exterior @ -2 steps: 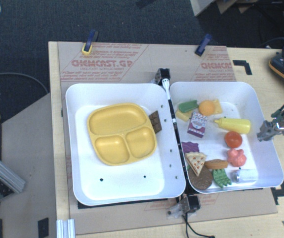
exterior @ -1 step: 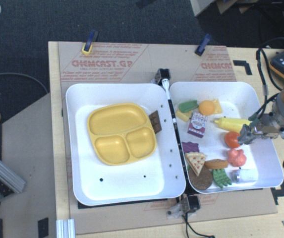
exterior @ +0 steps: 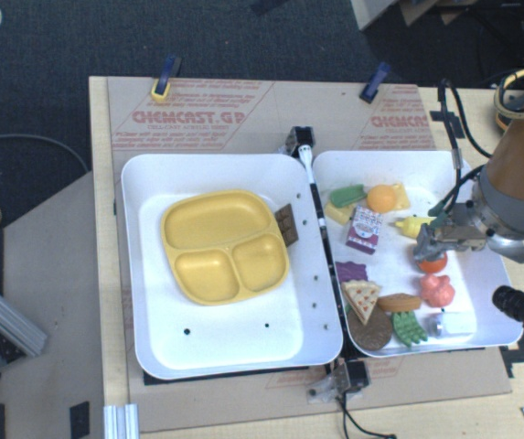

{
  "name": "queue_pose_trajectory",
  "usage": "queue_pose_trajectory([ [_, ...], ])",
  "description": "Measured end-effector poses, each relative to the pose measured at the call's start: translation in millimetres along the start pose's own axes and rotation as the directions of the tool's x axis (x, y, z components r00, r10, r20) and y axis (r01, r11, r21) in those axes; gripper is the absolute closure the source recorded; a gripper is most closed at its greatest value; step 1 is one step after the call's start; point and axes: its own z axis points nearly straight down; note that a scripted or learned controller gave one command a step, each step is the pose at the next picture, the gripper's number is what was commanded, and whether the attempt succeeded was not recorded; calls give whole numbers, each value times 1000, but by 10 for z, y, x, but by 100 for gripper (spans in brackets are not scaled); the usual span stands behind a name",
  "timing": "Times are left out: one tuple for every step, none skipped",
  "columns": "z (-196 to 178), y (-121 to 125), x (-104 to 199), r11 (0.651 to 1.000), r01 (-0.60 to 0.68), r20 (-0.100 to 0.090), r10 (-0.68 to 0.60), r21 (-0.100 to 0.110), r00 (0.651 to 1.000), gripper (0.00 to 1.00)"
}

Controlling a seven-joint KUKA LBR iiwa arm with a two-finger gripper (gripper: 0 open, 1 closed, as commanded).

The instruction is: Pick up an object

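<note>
Robotics lab, clamped bench (exterior: 243, 108), cables, toy-food bins (exterior: 133, 245)

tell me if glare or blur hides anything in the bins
Camera view: even, soft lighting; the white bins are bright but not blown out; the yellow tray is sharp; the small toys beside the gripper are soft, and its fingers are hard to make out.

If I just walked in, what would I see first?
Probably the big yellow divided plate, sitting by itself in the left bin. Next, the pile of colourful toy food in the right bin, like an orange and a pizza slice. The robot's gripper hangs over that pile's right side.
</note>
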Motion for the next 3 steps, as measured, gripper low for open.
queue_pose_trajectory([
  [149,124,420,1000,0,-1,0,5,1000,100],
  [37,151,335,1000,-5,3,5,-2,1000,100],
  [80,141,334,1000,-5,1,5,2,1000,100],
])
